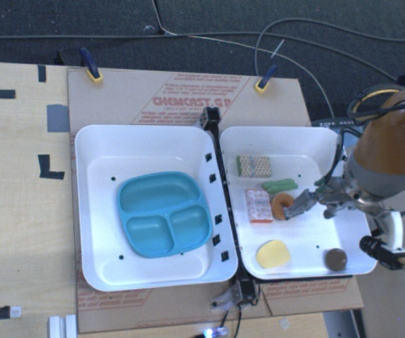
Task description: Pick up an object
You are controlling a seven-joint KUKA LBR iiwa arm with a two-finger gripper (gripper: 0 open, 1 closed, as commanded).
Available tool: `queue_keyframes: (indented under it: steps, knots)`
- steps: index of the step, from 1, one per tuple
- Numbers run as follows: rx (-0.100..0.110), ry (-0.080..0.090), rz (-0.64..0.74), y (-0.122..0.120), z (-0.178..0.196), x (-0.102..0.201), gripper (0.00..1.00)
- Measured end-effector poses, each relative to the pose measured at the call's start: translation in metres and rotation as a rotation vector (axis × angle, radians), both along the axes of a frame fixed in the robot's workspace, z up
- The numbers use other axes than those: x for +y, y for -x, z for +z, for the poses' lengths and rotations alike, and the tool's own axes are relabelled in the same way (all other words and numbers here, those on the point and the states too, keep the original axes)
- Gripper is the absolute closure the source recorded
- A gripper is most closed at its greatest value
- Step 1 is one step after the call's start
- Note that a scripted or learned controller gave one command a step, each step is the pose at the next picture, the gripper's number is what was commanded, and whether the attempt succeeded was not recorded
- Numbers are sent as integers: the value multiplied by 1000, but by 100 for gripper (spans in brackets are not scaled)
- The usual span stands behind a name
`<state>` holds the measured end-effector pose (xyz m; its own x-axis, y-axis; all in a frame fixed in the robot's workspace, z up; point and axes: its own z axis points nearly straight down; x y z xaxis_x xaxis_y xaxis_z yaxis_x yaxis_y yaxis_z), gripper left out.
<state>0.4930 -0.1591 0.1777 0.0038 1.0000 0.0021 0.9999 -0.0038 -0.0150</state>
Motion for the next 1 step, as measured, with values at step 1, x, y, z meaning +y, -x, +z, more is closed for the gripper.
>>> queue_keyframes:
  steps: [1]
  knots:
    - [-13, 2, 4, -3, 6, 0, 0]
